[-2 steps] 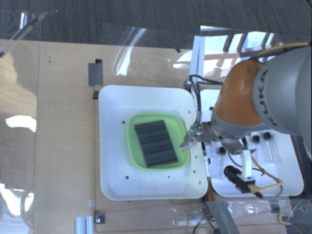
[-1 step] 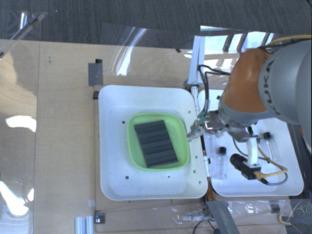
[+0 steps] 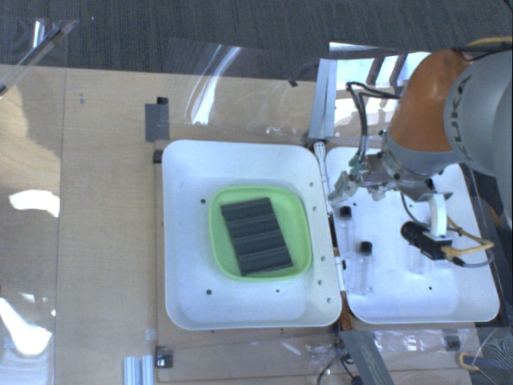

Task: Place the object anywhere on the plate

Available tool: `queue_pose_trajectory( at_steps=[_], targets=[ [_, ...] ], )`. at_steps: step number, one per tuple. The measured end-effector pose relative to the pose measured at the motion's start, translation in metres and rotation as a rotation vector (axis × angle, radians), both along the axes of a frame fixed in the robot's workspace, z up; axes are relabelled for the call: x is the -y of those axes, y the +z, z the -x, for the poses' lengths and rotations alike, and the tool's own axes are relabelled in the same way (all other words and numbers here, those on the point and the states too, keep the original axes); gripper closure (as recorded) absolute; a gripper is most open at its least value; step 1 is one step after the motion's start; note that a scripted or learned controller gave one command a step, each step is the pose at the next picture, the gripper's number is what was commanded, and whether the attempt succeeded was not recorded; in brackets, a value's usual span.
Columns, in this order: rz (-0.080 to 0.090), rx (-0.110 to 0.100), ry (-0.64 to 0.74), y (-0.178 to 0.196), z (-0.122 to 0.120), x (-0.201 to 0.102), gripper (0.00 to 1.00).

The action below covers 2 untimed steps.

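- Dark ridged object lies flat on the green plate, inside the left white bin.
- Arm reaches in over the right white bin; its gripper hangs near the wall between the bins.
- Claw state cannot be told.
- Judged from this, placing looks done; next, the arm need only pull clear without nudging the plate.
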State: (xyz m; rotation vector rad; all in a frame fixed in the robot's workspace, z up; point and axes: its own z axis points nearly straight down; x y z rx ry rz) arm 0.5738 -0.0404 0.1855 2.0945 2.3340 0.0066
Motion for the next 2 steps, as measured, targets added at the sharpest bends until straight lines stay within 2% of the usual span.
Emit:
queue_pose_trajectory(
  at_steps=[1, 2],
  targets=[
    [-0.001, 0.004, -0.31, 0.118, 0.044, 0.023, 0.0],
    [0.0, 0.006, -0.394, 0.18, 0.035, 0.116, 0.0]
  ],
)
